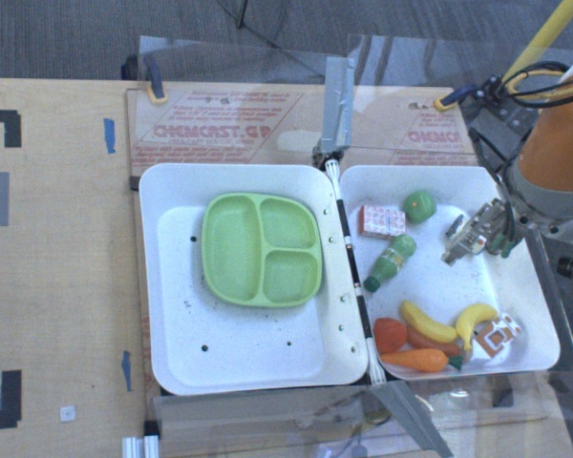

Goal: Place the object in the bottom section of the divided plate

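A light green divided plate (208, 248) lies in the left bin (172, 342), with one long section on its left and two smaller ones on its right, all bare. My gripper (454, 239) hangs over the right bin (535, 294), in its upper right part. It is open with nothing between its fingers. To its left are a green bottle (390, 261), a red and white box (382, 220) and a green ball-shaped fruit (420, 206). Each of them lies apart from the gripper.
Along the right bin's front edge lie a yellow banana (428, 321), a second banana (475, 321), a red tomato-like piece (392, 334), a carrot (418, 359) and an orange and white box (498, 336). A raised divider (349, 284) separates the two bins.
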### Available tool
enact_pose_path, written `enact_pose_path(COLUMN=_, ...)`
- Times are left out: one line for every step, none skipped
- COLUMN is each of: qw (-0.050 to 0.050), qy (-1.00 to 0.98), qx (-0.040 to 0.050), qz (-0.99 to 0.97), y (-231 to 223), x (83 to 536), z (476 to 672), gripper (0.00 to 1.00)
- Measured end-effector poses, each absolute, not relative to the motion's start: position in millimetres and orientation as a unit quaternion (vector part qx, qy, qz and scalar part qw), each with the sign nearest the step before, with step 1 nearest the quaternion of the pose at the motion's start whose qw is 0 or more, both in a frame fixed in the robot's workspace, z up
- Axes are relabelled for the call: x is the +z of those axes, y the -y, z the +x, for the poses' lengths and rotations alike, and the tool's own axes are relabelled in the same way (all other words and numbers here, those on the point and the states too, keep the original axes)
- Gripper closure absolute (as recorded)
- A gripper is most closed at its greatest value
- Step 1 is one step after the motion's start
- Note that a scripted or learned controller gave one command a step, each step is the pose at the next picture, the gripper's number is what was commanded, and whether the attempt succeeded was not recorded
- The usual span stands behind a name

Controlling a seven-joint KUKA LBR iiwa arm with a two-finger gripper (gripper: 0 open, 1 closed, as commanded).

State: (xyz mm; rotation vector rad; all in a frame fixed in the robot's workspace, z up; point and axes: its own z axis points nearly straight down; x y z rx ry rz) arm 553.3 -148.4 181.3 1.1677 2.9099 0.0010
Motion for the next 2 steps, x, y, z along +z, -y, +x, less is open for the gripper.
enact_pose_path(qw=0.001, qy=-0.933, qx=0.0006, qz=0.36, y=77.2, x=184.8, z=498.3, gripper=1.0)
enact_pose_path(qw=0.0, qy=-0.978, qx=0.0005, qz=0.21, y=37.6, x=184.8, z=479.9, gripper=1.0)
